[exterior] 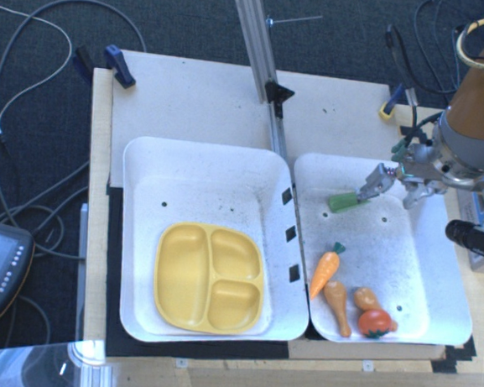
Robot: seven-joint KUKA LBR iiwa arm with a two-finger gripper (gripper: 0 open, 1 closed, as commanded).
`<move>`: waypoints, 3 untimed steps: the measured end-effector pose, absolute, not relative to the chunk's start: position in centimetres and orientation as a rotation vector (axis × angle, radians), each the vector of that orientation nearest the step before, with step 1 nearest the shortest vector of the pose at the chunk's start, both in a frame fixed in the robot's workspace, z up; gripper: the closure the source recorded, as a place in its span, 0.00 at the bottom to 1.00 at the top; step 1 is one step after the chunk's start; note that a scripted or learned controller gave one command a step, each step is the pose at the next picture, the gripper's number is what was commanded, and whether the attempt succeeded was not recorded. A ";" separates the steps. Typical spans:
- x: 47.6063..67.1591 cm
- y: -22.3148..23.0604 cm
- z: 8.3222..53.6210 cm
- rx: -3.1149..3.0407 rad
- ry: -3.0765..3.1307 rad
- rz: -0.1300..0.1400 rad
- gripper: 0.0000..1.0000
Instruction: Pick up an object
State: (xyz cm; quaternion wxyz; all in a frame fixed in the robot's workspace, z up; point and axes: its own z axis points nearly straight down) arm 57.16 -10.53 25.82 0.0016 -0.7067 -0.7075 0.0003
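My end effector (pixel 392 183) hangs over the upper part of the right bin (pixel 437 273), one of two white bins sitting side by side on the counter (pixel 199 100). Its two fingers stand apart, one at the left near a green piece and one at the right, with nothing between them, so it is open and gripping nothing.

I count four small things in the right bin. One flat green piece (pixel 343 201) lies near the bin's top, its right end just beside my left finger (pixel 374 183); I cannot tell whether they touch. One orange carrot (pixel 325 272) with a green top lies tilted near the bin's left wall. One tan, elongated piece (pixel 337 305) lies just below the carrot, near the bottom rim. One red and orange lump (pixel 373 318) sits at the bottom, to the right of the tan piece; it is too small for me to say whether it is one item or two pressed together.

The left bin (pixel 142 180) holds one thing: a yellow plate (pixel 209 277) with three compartments, lying flat in its lower half.

On the counter's far side, one blue clamp (pixel 119 66) grips the left corner, and one grey metal post (pixel 258 30) rises from between the bins.
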 end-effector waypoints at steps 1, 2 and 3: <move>57.2 -10.5 25.8 -2.219 -2.220 0.001 0.00; 56.9 -9.6 20.1 -2.216 -2.216 0.007 0.00; 56.4 -9.1 15.6 -2.217 -2.216 0.006 0.00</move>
